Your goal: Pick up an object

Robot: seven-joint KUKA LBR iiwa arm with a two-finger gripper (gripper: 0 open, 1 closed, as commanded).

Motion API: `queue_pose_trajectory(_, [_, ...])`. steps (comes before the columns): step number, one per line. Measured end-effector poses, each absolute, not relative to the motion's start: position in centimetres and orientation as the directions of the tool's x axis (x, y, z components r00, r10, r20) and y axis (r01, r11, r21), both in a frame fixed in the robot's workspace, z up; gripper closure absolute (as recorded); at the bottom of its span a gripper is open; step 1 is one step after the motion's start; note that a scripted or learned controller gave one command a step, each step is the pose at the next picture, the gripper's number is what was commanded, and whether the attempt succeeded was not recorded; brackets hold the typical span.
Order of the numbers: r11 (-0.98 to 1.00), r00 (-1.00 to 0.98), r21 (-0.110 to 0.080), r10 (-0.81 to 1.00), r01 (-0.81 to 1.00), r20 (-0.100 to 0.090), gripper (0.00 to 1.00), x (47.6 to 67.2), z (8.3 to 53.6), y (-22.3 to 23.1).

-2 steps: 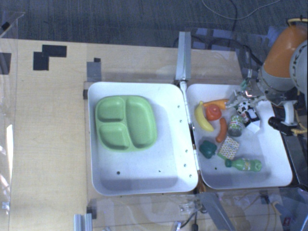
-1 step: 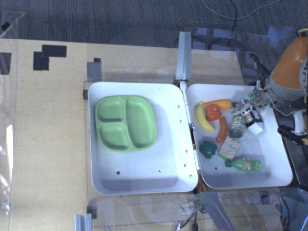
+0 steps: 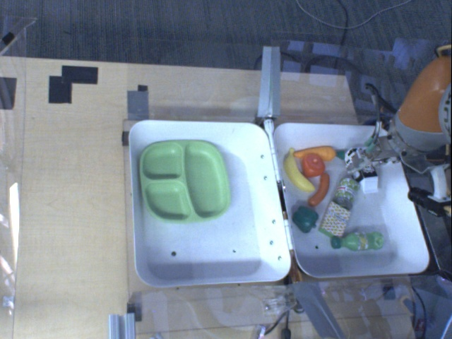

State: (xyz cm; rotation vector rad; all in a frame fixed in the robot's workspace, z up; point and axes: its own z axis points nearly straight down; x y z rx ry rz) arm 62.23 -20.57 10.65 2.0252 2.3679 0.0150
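The right bin (image 3: pixel 417 256) holds several small items. A yellow banana (image 3: pixel 296 171) lies at its left, beside a red tomato (image 3: pixel 313 164), an orange carrot (image 3: pixel 318 152) and a reddish sausage (image 3: pixel 320 188). A dark green pepper (image 3: pixel 305 219), a patterned packet (image 3: pixel 335 219), a small patterned bottle (image 3: pixel 346 189) and a green bottle (image 3: pixel 360 242) lie lower down. My gripper (image 3: pixel 359 161) hangs low over the bin's upper right part, just above the small patterned bottle and next to a white block (image 3: pixel 369 184). Nothing shows as held.
A green divided plate (image 3: pixel 185 179) sits in the left bin (image 3: pixel 212 260). A metal divider rail (image 3: pixel 268 83) stands between the bins at the back. Cables trail behind the right bin, and the arm's orange band (image 3: pixel 427 101) is at the right edge.
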Motion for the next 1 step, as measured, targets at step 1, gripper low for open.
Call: queue_pose_trajectory(1, [0.186, -0.186, 0.006, 0.983, 0.983, -0.002, 1.00, 65.03, 25.32, -14.31])
